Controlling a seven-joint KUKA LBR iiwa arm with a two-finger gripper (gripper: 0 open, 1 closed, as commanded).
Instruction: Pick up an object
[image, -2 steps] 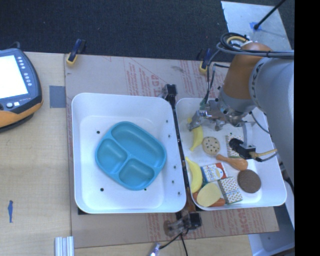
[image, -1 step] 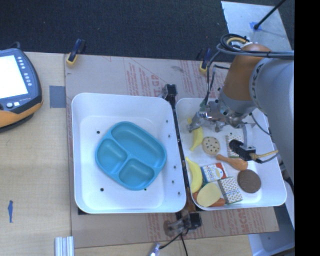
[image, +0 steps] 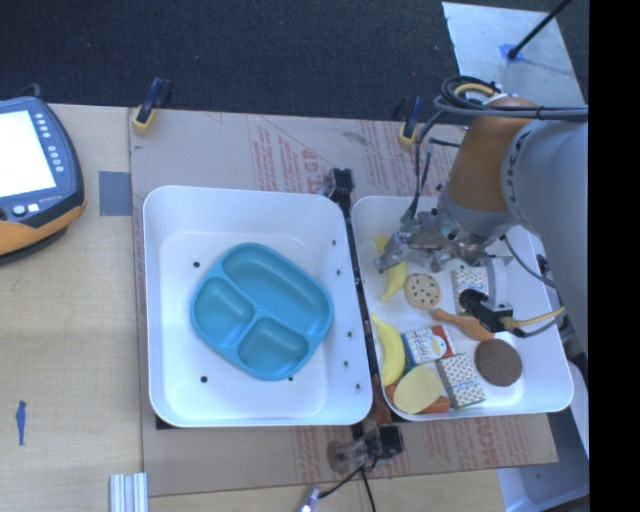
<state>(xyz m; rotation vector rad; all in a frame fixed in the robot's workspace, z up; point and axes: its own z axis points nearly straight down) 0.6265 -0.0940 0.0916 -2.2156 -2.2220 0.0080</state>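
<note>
I find the arm (image: 510, 160) reaching in over the right bin (image: 540, 395); the gripper (image: 420, 243) sits low at its far left; a yellow piece (image: 394, 281) lies just below-left, long axis slanting; jaw state I cannot tell.

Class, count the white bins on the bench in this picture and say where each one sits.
2. The left bin holds a blue divided plate. The right bin, touching it side by side, holds the small food items, with the gripper above its far end.
</note>
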